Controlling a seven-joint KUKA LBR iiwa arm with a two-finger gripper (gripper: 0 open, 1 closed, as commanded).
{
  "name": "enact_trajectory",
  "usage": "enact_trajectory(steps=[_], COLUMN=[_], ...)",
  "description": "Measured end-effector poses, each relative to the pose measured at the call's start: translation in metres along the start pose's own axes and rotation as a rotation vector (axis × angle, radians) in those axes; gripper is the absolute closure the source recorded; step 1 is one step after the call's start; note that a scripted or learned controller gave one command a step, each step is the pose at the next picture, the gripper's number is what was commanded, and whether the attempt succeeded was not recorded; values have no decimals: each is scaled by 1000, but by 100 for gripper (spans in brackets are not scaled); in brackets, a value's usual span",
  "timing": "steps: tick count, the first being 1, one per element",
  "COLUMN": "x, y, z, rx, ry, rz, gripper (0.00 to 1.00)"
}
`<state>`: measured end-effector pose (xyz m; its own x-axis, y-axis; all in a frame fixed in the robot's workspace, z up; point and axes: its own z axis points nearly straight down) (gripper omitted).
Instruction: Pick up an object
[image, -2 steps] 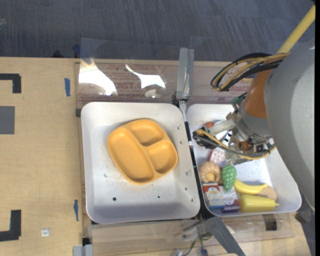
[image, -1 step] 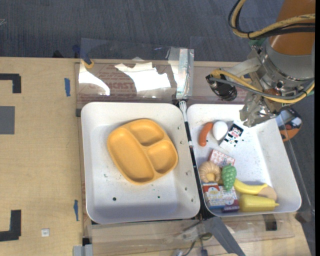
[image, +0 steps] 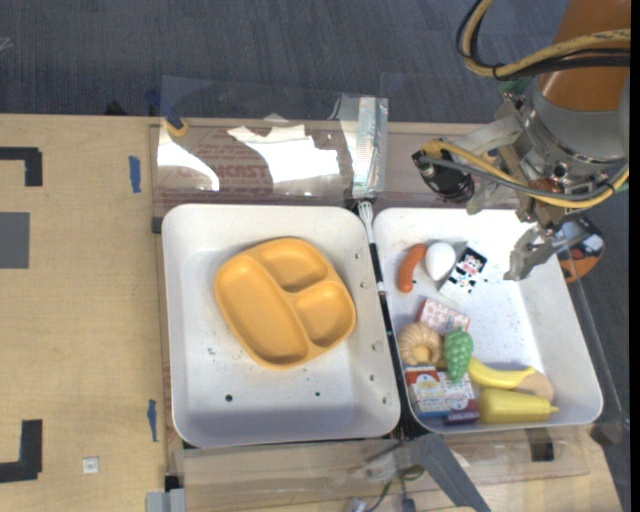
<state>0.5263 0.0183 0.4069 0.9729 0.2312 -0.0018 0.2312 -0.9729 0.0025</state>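
Objects for picking lie crowded in the right bin (image: 560, 330): an orange sausage (image: 407, 267), a white egg (image: 439, 259) and a black-and-white cow-print piece (image: 465, 272) near its back, then a pink packet (image: 443, 316), a croissant (image: 420, 345), green grapes (image: 458, 352), a banana (image: 500, 376), a yellow block (image: 515, 405) and a small box (image: 439, 391) along its front. Bare floor shows along that bin's right side. The left bin (image: 190, 330) holds a yellow divided plate (image: 285, 300), with open room all around it. The tool (image: 528, 252) hangs above the right bin's back right; whether it is wide or narrow I cannot tell, and nothing shows in it.
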Motion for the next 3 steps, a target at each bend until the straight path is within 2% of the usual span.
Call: enact_trajectory(steps=[1,2,3], x=[-43,-49,-57], y=[-22,13,30], z=[159,227,225], rx=[2,3,4], ry=[-11,-10,-6], rz=[-25,37,-36], gripper=[0,0,0])
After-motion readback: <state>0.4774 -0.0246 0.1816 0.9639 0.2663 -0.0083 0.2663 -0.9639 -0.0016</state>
